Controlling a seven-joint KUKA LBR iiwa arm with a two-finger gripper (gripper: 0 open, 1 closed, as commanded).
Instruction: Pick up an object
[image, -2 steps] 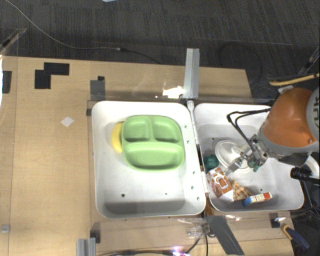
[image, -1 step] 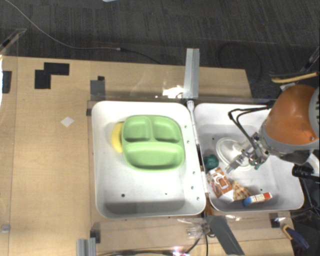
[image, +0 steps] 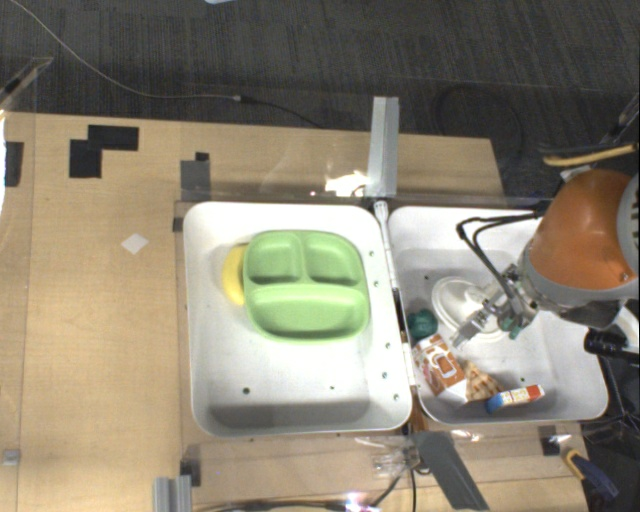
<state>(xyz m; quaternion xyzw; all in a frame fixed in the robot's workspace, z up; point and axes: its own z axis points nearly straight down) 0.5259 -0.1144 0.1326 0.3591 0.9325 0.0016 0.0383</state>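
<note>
My gripper (image: 468, 330) hangs low in the right bin (image: 570, 300), reaching in from the right below the orange wrist band (image: 580, 240). Its tip is over the lower right edge of a clear round dish (image: 452, 300), just above a brown and white snack packet (image: 440, 365). A small teal object (image: 421, 323) lies to the left of the tip. At the bin's front, a small tube (image: 516, 397) with a blue cap rests beside a tan wafer-like piece (image: 482, 385). Nothing shows in the gripper's grasp.
The left bin (image: 290, 400) holds a green divided tray (image: 305, 283) lying on top of a yellow banana-like object (image: 232, 275). A metal divider (image: 393, 310) separates the two bins. Black cables (image: 490, 245) loop over the right bin's back half.
</note>
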